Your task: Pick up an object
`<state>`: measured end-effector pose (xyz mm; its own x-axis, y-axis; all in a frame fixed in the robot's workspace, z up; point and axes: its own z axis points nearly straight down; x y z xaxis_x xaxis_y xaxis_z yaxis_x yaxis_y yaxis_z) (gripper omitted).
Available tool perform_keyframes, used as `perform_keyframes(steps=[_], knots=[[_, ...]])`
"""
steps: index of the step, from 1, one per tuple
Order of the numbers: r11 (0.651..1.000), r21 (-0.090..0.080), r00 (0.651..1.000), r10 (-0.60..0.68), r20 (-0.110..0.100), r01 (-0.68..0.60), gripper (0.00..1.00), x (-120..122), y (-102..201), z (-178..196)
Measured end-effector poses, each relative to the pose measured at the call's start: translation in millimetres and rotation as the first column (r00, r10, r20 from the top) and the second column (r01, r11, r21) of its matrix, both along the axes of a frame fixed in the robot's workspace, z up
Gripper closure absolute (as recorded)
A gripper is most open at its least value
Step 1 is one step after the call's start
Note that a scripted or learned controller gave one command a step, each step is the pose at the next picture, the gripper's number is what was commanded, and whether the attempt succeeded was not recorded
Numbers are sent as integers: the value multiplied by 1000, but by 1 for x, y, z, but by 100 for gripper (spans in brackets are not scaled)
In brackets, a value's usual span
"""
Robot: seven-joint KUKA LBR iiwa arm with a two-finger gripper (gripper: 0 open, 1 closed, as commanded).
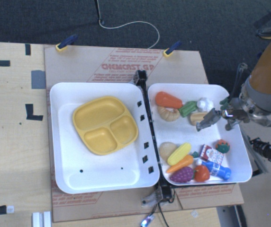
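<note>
Toys fill the right bin (242,148), a heap of small plastic food pieces, any of which could serve as the object to pick. Along the far side lies an orange carrot-like piece (167,99), with a tan bread-like piece (168,113) just in front of it. Beside them sit a green piece (188,108) and a small white piece (203,103), close together. Toward the near side a pale round piece (167,149) touches a yellow corn cob (179,153), and a smaller carrot (180,163) lies against the cob. Just beyond these are purple grapes (182,175) and a red tomato-like piece (202,173), and a blue bottle (217,170) lies flat beside a red and white carton (211,154). A small orange and green piece (222,146) rests apart near the right wall.

The tool (210,119) hangs over the middle of this bin, reaching in from the right, its dark tip pointing toward a tan piece (198,117) near the green one. Whether its fingers are spread or closed I cannot tell, and nothing can be made out held between them. The grey arm (258,103) with its orange band (268,74) stands at the right edge.

The left bin (62,126) holds a yellow divided plate (105,125) with three compartments, set slightly askew. A black divider strip (147,126) runs between the two bins. Both rest on a cardboard sheet (102,65) fastened at the far edge with two blue and yellow clamps (66,42). The sheet lies on the wooden surface (12,141), and a thin white cable (126,25) loops over dark carpet beyond.
</note>
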<state>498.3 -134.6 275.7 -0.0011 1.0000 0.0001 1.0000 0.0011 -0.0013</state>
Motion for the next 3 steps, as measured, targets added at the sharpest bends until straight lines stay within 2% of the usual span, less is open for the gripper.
perform_keyframes(steps=[1, 2, 3], knots=[[1000, 0, 1000, 1, 0, -1, 100, 0, 1, 10], [1000, 1, 1000, 7, 3, -7, 100, -15, 74, 53], [1000, 2, 1000, 8, -4, -8, 100, -15, 147, 27]])
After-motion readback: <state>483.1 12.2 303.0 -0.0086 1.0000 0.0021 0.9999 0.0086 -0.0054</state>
